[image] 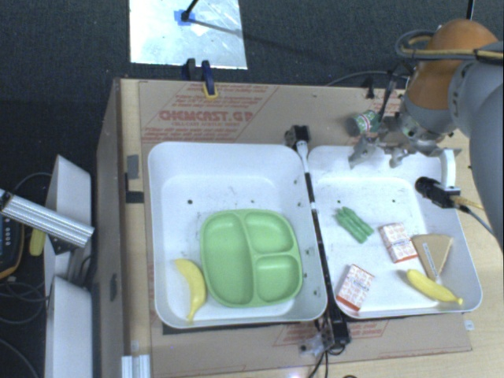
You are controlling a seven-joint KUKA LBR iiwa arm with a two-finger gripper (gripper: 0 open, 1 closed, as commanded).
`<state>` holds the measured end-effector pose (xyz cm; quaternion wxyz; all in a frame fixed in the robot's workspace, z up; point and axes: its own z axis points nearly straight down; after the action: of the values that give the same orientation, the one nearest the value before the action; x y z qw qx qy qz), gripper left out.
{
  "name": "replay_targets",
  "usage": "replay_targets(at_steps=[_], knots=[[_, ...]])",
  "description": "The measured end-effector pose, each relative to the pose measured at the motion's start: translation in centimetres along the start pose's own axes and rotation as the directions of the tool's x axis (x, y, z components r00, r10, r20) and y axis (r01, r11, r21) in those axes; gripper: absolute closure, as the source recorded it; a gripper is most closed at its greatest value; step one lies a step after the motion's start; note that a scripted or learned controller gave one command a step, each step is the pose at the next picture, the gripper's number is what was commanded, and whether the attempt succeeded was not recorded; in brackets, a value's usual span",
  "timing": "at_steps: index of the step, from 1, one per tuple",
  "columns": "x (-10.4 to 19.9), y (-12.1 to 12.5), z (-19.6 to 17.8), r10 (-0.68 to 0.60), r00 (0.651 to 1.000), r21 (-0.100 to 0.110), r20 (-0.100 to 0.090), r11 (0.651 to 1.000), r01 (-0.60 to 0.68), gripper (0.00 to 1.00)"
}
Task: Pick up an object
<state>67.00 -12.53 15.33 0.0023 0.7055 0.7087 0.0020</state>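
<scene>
Our hand [378,154] hangs spread and empty over the bin's far rim. Nearest target, the green bundle [353,224], lies below-left of it; we should descend centred, fingers straddling its width.

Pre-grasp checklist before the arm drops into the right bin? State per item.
1. Tool empty: ok, nothing shows between its fingers.
2. Tool over the right bin: ok, at its far edge, near no object.
3. Targets exposed: ok, green beans, small box, wedge, banana and carton lie uncovered.
4. Spacing: not ok for the wedge, which touches the banana; the green beans lie apart.
5. Finger opening: cannot tell.
6. Left bin: ok, the green plate and second banana lie apart from the arm.
</scene>
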Motion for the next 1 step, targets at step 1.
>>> replay_targets(at_steps=[1], knots=[[1.64, -6.6, 6.27, 0.003, 1.0, 0.007, -0.001, 1.0, -0.003, 0.0]])
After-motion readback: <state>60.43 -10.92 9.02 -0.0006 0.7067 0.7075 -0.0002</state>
